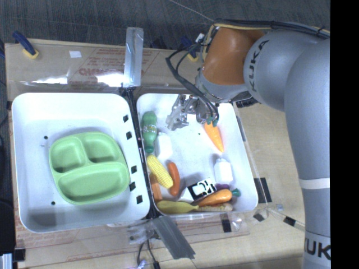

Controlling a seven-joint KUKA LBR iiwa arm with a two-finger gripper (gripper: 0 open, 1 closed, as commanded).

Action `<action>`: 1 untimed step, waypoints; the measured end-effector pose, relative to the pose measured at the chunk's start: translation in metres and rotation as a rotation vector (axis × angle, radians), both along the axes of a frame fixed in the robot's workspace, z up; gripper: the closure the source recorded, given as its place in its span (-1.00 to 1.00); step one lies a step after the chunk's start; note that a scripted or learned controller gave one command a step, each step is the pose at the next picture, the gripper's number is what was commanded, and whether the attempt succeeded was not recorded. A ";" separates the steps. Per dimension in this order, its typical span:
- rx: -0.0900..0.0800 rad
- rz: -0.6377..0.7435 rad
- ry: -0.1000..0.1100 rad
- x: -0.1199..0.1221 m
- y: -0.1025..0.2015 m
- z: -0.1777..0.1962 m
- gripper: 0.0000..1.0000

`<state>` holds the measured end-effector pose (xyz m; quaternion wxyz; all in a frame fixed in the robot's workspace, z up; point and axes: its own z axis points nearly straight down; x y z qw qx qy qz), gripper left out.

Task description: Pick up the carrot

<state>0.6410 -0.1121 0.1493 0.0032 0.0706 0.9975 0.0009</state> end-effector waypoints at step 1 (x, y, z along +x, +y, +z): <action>-0.001 0.216 0.009 -0.013 -0.069 -0.058 1.00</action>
